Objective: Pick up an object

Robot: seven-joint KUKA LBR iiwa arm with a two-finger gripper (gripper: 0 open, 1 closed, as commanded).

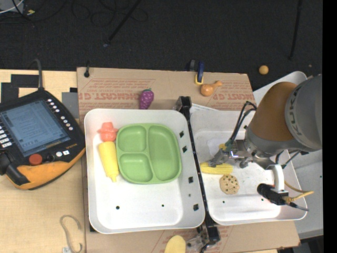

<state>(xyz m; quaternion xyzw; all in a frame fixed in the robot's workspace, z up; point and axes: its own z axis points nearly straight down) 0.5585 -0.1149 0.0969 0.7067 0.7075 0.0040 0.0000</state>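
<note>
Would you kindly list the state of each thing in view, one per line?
gripper: low in the right bin, over the corn; whether it grips is unclear.
corn: lying flat in the right bin.
cookie: lying flat, apart from the corn.
green plate: right side up in the left bin.
yellow bottle: lying beside the plate.
purple grapes: on the cardboard behind the bins.

One fixed camera looks down at a slant from above the counter (47, 231), far enough to take in both white bins (137, 215). The gripper (227, 154) sits right of centre, the dark floor (158, 25) beyond it
</note>
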